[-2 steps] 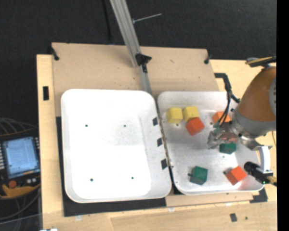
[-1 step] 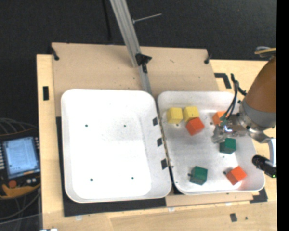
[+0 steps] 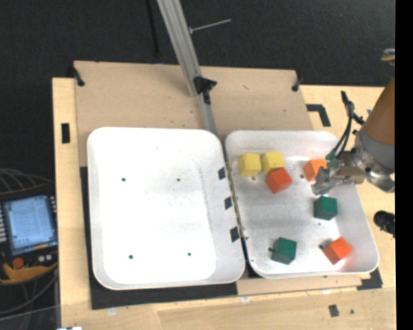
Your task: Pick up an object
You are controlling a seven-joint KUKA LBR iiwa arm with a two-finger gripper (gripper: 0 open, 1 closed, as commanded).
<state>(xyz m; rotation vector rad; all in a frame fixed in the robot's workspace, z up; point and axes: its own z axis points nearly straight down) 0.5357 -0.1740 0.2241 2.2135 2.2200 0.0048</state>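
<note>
A pale wooden bench [image 3: 158,102] sits on a dark floor, with a slanted metal pole [image 3: 182,36] rising from its far edge and a handheld control pendant [image 3: 24,229] with a lit screen lying off to the left. Two shallow white bins lie side by side on the bench, touching along their inner edges: the left bin [image 3: 158,208] and the right bin [image 3: 299,146], which holds all the blocks. There are seven of them — two yellow, three orange and two green. The two yellow blocks [image 3: 261,163] sit touching near the far left of the right bin, with one orange block [image 3: 279,180] just in front of them. A second orange block [image 3: 314,168] lies toward the far right, right beside the gripper [image 3: 328,177]. One green block [image 3: 325,207] sits just in front of the gripper, another green block [image 3: 283,250] lies near the front middle, and the third orange block [image 3: 338,250] rests at the front right. The arm [image 3: 380,133] reaches in from the right with its wrist low over the right bin's far right part — whether the pincer is released or clenched, I cannot tell.
</note>
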